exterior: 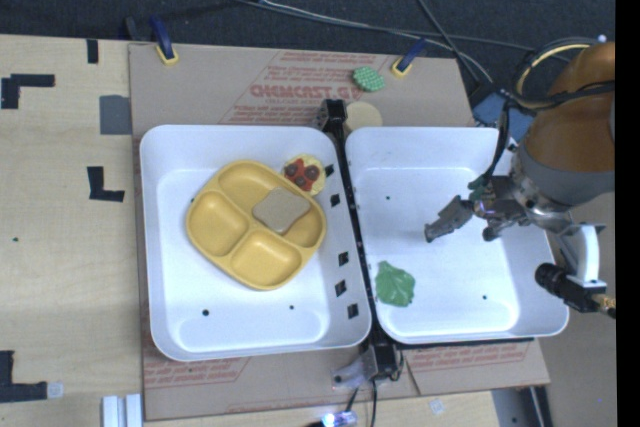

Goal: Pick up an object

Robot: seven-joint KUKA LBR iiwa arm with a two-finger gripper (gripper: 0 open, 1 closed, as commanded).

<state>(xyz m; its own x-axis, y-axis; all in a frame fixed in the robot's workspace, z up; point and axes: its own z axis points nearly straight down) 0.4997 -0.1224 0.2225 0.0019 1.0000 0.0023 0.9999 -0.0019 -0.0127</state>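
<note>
A crumpled green object (394, 285) lies in the right bin (500, 315), near its front left corner. My gripper (461, 232) hangs over the middle of that bin, up and to the right of the green object and apart from it. Its two dark fingers (441, 224) are spread wide and point down-left, so it is open with nothing between them. In the left bin (170, 315) a yellow divided plate (225, 220) carries a brown slice (280, 209). A small piece with red berries (304, 173) sits at the plate's far right edge.
The two bins meet at a black divider strip (341, 215). Beyond them on the cardboard lie a green dotted piece (368, 78) and a pale round disc (366, 114). Cables cross the dark floor at the back. The arm's grey body (570, 145) stands over the right bin's right rim.
</note>
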